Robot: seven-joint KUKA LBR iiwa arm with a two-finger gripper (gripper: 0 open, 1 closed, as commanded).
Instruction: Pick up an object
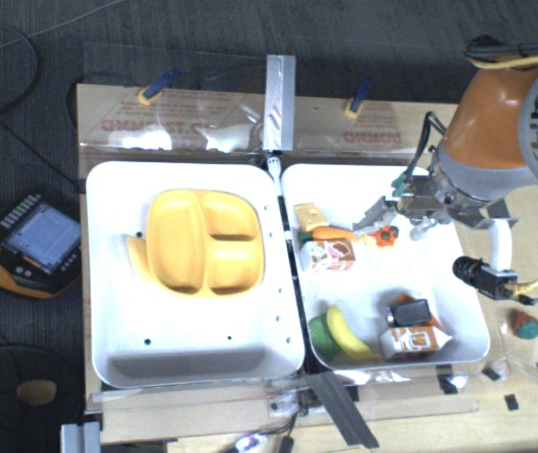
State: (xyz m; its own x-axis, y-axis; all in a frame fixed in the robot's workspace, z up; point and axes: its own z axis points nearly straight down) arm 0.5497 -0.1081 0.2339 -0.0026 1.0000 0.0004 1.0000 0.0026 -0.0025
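My gripper (379,220) hangs over the upper middle of the right bin (458,295), reaching in from the right below the arm's orange band. Just left of it lie an orange carrot (328,231), a tan block (307,215) and a small white carton with a red picture (331,254). A small orange piece (385,237) sits right under the gripper's tip; whether it is touched is unclear. Nothing shows as held.
At the right bin's front lie a yellow banana (344,333), a green object (318,333), a brown-and-white juice carton (415,341) and a black item (411,310). The left bin (109,281) holds a yellow divided plate (203,239). A ridge separates the bins.
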